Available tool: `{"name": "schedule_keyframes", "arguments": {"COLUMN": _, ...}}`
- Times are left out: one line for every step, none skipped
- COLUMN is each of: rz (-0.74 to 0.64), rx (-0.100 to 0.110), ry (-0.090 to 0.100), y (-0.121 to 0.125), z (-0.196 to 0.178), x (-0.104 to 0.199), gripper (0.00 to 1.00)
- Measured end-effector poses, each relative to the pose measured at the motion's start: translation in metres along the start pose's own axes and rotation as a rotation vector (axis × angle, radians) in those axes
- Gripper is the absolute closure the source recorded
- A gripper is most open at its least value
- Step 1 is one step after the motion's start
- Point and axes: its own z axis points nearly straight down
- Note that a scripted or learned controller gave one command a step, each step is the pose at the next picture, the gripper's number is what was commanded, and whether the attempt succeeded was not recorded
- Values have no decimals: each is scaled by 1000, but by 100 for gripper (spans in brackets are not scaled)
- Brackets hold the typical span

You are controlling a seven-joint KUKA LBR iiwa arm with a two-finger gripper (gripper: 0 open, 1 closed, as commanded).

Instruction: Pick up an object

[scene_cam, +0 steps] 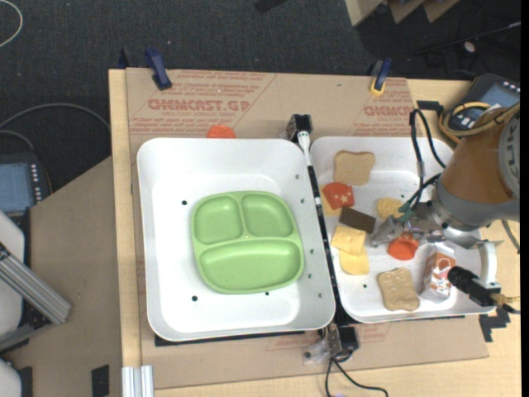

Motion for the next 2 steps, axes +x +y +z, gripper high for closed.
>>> {"name": "schedule_keyframes", "arguments": {"rz": 0, "rx": -6, "ry": -2, "y": 2, "z": -11, "x": 0, "gripper": 100}}
{"name": "schedule_keyframes", "arguments": {"rz": -14, "rx": -19, "ry": 0, "y": 44, "z": -108, "x": 105, "gripper": 100}}
